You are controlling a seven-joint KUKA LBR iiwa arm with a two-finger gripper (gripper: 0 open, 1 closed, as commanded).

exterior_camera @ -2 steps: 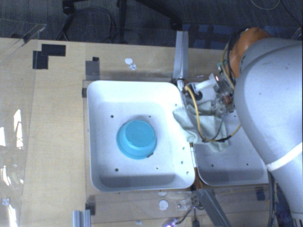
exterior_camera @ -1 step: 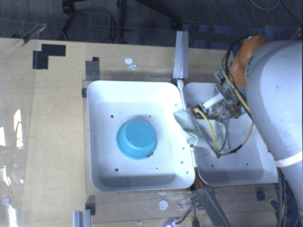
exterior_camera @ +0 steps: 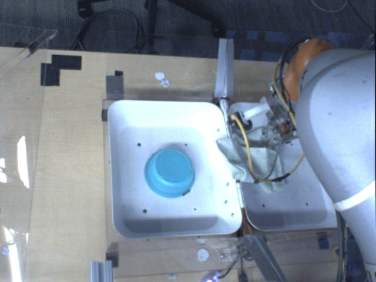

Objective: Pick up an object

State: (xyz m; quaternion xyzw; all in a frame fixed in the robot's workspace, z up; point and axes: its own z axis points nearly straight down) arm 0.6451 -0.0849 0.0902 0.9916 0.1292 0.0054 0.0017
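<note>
A round blue bowl [exterior_camera: 170,172] lies in the middle of the left white bin [exterior_camera: 129,216]. A pale green cloth [exterior_camera: 234,155] lies crumpled in the right bin [exterior_camera: 288,216], with one edge draped over the wall between the two bins. My gripper [exterior_camera: 258,128] hangs low over the back of the right bin, just above the cloth's upper part. Its own body and a looping yellow cable [exterior_camera: 248,151] hide its tip, and I see nothing held in it.
The grey arm [exterior_camera: 338,134] covers the right side of the right bin. A metal post [exterior_camera: 225,69] stands behind the divide between the bins. The wooden bench [exterior_camera: 64,169] surrounds the bins, with black tape marks at the back left.
</note>
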